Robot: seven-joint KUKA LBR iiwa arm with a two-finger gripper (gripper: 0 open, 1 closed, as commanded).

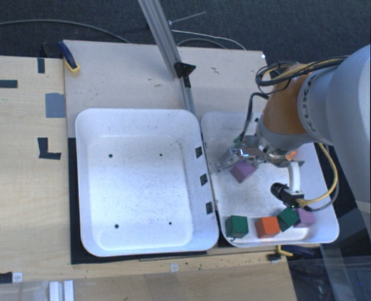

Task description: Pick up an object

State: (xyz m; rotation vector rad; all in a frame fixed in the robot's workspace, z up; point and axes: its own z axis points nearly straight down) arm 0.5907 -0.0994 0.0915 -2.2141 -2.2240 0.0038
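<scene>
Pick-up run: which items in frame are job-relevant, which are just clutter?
Job-relevant:
gripper, over the right bin
purple block just beneath it
green cube
orange cube
dark green block
pink block

Lying about:
left bin
blue-and-yellow clamp
metal pole

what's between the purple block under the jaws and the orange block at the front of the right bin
In the camera view, only bare white bin floor lies between the purple block and the orange block.

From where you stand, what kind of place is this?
Probably a robotics lab bench: a grey arm reaches over two white bins, small coloured blocks lie in the right one, and loose cables trail behind.
</scene>
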